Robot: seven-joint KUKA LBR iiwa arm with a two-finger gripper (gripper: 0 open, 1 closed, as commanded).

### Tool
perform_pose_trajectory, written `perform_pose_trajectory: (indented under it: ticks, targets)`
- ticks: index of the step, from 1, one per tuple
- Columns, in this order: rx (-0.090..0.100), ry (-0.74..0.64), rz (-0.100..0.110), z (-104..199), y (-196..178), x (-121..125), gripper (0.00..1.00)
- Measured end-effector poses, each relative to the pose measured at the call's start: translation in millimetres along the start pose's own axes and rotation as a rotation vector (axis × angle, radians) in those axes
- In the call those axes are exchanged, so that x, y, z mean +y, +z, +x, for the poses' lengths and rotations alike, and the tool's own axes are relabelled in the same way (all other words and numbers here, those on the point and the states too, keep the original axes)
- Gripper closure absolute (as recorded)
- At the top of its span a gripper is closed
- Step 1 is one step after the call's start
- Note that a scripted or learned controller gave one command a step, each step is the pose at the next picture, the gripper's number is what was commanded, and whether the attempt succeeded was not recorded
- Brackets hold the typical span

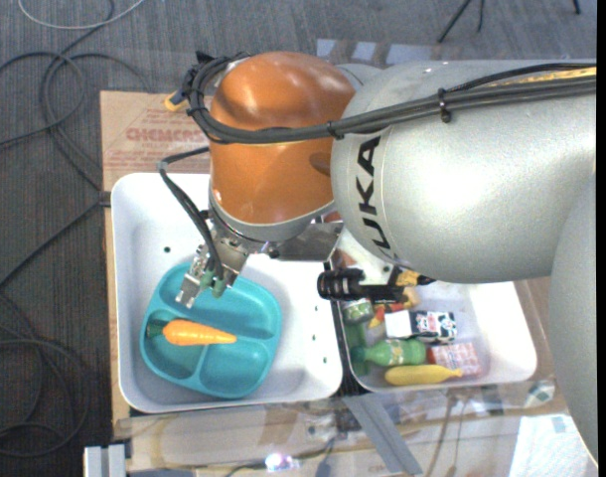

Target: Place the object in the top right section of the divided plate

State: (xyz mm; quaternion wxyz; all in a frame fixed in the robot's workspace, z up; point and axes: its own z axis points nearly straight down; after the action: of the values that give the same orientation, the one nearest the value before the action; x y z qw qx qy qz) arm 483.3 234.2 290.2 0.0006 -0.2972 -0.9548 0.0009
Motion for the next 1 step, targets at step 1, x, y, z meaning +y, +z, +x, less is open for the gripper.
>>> perform_pose_trajectory:
  ticks: [1]
  targets:
    - [-0.003, 0.208, -0.001, -36.0, -38.2, -50.0, 1.0]
